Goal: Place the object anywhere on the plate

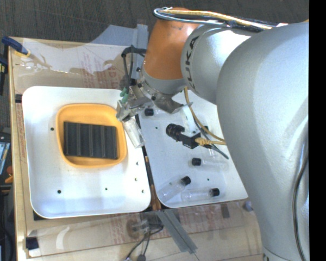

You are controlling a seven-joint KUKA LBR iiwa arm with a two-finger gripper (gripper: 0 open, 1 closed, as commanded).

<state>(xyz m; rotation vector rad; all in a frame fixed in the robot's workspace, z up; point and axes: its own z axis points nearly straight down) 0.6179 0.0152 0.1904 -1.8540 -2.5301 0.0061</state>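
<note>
Open floor all round the yellow rounded plate (87, 112) in the shallow white left bin (41, 162); small black caps (196, 161) clutter the right bin (163, 167)

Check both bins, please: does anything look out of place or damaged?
Nothing stands out. The yellow plate lies flat in the left bin, and small black pieces lie loose in the right bin.

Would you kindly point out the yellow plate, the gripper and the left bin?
yellow plate (89, 113), camera view, its upper rim.
gripper (132, 128), camera view, its lower tip.
left bin (87, 196), camera view, bare floor near the front.
</note>
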